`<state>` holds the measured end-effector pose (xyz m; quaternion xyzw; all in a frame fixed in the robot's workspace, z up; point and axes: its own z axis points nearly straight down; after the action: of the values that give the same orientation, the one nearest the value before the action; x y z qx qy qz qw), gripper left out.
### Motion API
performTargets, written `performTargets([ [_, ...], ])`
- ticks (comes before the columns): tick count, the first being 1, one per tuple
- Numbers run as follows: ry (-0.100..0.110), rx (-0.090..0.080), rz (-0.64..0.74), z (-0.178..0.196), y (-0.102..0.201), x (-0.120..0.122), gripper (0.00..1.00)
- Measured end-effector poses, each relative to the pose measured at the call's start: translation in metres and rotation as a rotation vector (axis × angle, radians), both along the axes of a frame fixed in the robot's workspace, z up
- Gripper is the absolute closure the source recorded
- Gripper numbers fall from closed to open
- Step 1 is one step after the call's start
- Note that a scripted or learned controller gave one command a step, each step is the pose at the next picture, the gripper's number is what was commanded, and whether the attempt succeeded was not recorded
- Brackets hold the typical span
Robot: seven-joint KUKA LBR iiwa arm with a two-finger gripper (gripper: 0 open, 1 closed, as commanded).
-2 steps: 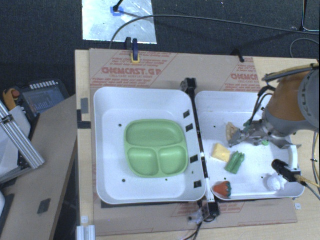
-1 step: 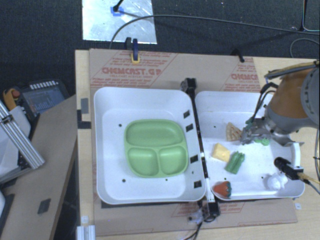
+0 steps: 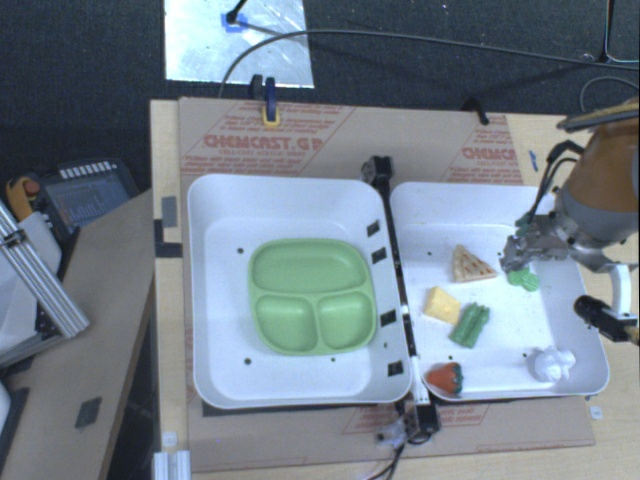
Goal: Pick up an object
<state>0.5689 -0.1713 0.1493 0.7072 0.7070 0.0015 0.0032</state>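
A small bright green thing (image 3: pixel 522 279) — bumpy, like a little leaf — lies in the right bin (image 3: pixel 500 200), near its far right side. The pincer (image 3: pixel 520 253) hangs right above it, just touching or almost touching — I cannot tell which, nor whether it is open or closed.

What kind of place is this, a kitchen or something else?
Probably a robotics lab bench, not a kitchen. Two white bins sit on cardboard, holding a green divided plate and toy food such as a strawberry, and a robot arm reaches in, with cables around.
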Motion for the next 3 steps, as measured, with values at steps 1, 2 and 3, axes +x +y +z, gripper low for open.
performTargets([
  [1, -0.002, 0.000, 0.005, 0.063, 0.004, 0.006, 1.00],
  [2, -0.001, 0.000, 0.005, 0.118, 0.003, 0.008, 1.00],
  [3, 0.003, 0.003, 0.010, 0.120, 0.060, 0.013, 1.00],
])
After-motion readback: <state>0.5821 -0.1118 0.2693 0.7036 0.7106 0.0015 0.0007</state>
